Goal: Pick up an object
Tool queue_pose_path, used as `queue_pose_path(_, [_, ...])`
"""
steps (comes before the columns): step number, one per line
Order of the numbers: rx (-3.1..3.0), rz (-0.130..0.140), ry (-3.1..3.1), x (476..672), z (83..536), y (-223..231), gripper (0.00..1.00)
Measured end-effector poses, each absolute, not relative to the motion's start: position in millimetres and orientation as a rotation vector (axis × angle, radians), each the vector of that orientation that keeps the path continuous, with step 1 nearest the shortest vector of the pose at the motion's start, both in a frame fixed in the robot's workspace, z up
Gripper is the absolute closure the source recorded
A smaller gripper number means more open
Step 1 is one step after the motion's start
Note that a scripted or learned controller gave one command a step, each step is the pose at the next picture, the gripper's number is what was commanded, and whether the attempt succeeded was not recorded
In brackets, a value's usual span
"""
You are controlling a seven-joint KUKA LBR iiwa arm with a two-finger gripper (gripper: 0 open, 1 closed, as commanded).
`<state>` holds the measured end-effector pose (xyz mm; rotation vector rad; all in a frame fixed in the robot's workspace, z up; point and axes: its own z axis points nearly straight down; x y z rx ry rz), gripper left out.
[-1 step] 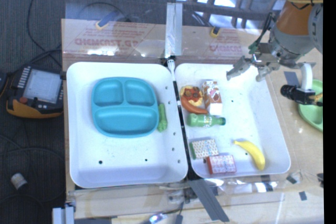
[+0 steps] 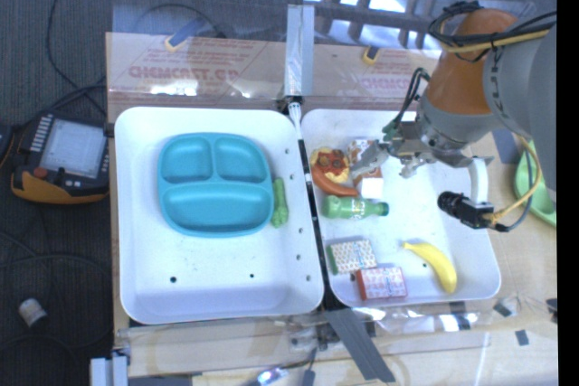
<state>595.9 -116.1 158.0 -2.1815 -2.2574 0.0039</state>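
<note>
Just beside my claw, toward the left bin, lies the pizza slice, the nearest object to pick; whether my claw is spread or pressed together I cannot tell, since the metal blurs together there. Below my claw a small white block sits against the green bottle. Farther off, toward the near rim, lie the banana, a patterned card and a red box. Well away, the left bin holds a blue divided tray.
</note>
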Motion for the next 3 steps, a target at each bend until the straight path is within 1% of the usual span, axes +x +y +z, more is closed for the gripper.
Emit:
queue_pose_path(1, [-2.258, -0.006, -2.196, 609.7, 90, -125, 0.00])
queue_pose_path(2, [-2.257, -0.011, -2.196, 610.4, 100, -124, 1.00])
queue_pose_path(3, [-2.253, 0.005, -2.191, 599.1, 237, -163, 1.00])
